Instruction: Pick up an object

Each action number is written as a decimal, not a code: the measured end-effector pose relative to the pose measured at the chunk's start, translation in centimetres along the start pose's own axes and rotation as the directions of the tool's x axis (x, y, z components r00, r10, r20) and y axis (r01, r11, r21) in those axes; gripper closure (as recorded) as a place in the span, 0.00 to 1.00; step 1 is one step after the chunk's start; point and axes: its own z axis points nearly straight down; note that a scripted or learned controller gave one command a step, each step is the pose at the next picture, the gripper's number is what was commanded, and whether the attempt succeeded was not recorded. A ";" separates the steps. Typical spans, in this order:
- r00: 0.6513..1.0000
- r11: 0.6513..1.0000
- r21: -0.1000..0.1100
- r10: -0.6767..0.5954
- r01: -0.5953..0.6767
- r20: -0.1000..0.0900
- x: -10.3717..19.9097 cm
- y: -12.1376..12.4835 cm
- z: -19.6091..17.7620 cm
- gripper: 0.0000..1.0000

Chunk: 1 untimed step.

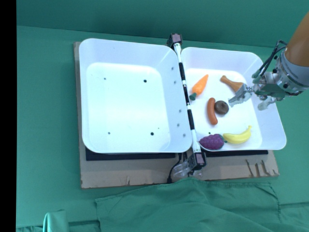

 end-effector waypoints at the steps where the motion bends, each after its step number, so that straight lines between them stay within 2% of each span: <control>1: 1.000 1.000 -0.002 0.004 -0.004 0.002 -0.2 0.1 -1.1 1.00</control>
